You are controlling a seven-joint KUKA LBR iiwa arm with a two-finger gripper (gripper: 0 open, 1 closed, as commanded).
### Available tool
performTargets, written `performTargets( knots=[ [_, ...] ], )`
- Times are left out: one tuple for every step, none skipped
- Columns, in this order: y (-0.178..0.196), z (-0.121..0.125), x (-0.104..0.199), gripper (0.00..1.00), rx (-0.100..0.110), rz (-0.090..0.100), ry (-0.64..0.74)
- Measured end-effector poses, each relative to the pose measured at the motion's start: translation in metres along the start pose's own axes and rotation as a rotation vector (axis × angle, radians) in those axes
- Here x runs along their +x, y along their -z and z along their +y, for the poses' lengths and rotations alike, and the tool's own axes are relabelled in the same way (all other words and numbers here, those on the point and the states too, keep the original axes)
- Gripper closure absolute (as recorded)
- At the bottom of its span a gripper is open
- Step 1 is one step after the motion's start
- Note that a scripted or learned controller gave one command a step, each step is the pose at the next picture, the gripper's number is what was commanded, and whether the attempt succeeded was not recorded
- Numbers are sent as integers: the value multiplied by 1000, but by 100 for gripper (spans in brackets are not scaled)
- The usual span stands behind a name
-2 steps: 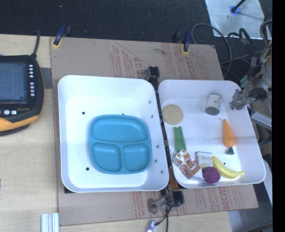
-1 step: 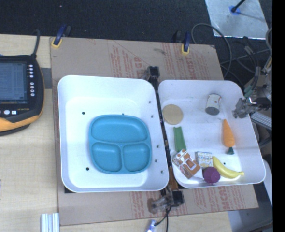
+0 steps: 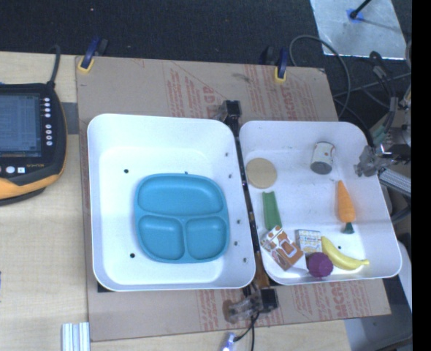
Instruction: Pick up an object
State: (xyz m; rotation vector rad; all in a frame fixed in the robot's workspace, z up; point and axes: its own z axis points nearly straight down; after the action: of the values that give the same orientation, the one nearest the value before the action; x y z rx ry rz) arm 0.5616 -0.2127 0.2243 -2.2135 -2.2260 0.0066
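At the right rim of the right bin [image 3: 376, 251], the pincer [image 3: 369, 161] hovers; I cannot tell if it is spread or pressed together. The carrot [image 3: 345, 203] lies nearest, just below-left of it inside this bin, its long axis running almost straight along the rim.

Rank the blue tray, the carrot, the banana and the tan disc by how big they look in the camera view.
1. Blue tray, by far the largest.
2. Banana and carrot: they look about alike, so I won't rank them.
3. Tan disc: shorter but wider than those two, so its place is unsure too.
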Motion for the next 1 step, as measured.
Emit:
performTargets(
  knots=[
    [0, 0, 0, 0, 0, 0, 0]
  ],
)
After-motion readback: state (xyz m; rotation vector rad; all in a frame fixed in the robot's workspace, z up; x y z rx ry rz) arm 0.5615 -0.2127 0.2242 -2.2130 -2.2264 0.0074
